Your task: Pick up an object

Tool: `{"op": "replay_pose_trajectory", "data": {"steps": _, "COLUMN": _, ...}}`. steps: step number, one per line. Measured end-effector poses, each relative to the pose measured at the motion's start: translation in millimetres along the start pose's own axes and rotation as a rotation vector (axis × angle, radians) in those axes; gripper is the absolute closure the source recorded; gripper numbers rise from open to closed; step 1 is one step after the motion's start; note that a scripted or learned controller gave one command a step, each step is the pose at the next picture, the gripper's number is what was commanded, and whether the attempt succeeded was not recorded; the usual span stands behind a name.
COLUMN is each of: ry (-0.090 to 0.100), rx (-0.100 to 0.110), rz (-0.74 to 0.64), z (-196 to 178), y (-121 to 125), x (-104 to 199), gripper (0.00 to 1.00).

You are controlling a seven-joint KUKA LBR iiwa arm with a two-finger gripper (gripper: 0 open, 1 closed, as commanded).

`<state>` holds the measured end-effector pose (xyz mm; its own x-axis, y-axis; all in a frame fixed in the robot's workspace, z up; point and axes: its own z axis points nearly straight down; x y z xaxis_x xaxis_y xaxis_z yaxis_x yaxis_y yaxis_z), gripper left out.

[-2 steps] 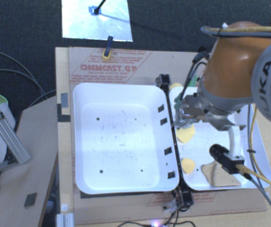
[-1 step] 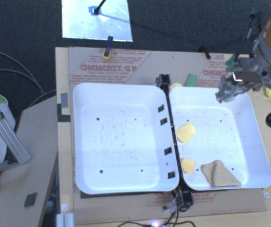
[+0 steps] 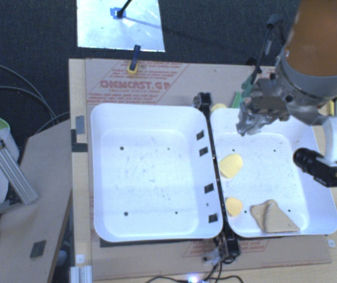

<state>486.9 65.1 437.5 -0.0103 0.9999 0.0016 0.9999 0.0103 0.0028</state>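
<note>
Gripper hanging over far part of right bin, fingers' spacing impossible to tell, nothing seen between them. Lying below, apart from it: larger yellow piece, smaller yellow piece, tan wedge. Sitting alongside: left bin.

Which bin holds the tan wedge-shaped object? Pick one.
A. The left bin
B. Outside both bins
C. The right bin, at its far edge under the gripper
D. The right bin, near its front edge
D: the tan wedge-shaped object lies in the right bin near its front edge, well short of the gripper.
</note>
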Motion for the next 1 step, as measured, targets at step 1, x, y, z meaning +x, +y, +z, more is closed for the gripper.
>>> {"op": "replay_pose_trajectory", "data": {"steps": 1, "ry": -0.005, "rx": 0.012, "rz": 0.014, "z": 120.8, "y": 24.9, "x": -46.2, "gripper": 1.0}}
